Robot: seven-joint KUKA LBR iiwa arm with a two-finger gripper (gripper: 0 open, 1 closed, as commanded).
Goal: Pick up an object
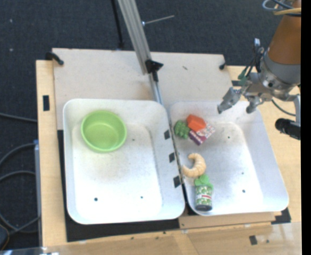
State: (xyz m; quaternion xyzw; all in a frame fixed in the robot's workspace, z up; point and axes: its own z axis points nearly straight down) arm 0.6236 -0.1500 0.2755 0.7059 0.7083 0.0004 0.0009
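Four small items crowded the right bin (261, 158): broccoli (181, 128), orange block (196, 122), croissant (194, 165), green can (203, 193). My gripper (239, 103) hung spread and empty above the bin's far edge. Risk: the clustered broccoli and block could foul a descent, yielding a glancing, failed grasp.

The two shallow white plastic bins (118, 195) looked smooth and faintly scuffed grey. A round lime-green plastic bowl (103, 131) had a soft sheen. The pale wooden table (46, 158) looked matt, and the ribbed silver metal post (134, 25) gleamed dully above dark, coarse carpet (17, 25).
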